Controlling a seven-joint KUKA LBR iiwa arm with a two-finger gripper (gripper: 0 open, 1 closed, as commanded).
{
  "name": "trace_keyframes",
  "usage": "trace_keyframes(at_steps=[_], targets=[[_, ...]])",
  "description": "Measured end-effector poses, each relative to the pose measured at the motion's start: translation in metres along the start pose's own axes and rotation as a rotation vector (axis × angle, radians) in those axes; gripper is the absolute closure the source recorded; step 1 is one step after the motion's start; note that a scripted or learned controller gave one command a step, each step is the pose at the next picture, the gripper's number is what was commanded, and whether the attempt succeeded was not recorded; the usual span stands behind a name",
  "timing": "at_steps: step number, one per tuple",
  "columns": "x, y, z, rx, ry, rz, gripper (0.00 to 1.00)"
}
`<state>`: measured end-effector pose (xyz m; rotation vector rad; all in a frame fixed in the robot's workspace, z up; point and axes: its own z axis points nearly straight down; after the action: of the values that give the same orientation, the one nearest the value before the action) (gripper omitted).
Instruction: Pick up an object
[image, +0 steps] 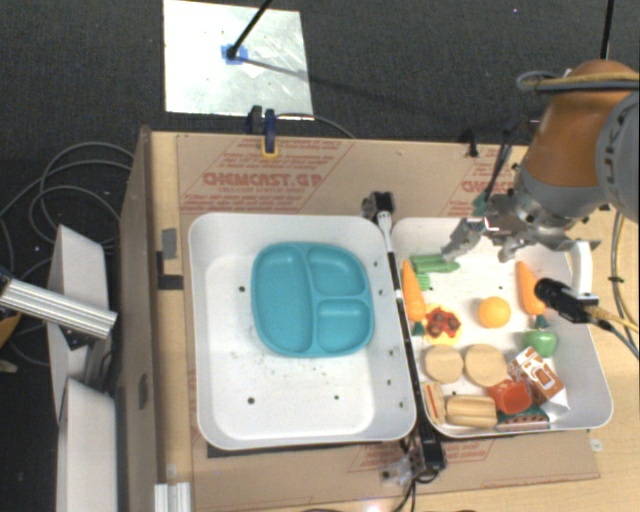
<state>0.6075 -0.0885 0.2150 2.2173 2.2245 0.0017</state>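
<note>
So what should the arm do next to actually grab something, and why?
Probably lower the hand straight down toward the green toy piece. The hand hangs above the right bin's upper left part, just beside that piece, and nothing shows between its fingers. The orange ball and carrot lie farther off.

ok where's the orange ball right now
The orange ball lies in the right bin, near its middle, between the red-and-yellow toy on its left and the carrot at upper right.
</note>
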Motion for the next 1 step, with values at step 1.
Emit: trace_keyframes(at_steps=[1], targets=[[-0.0543, -0.0127, 0.0054, 0.000, -0.001, 0.005, 0.00]])
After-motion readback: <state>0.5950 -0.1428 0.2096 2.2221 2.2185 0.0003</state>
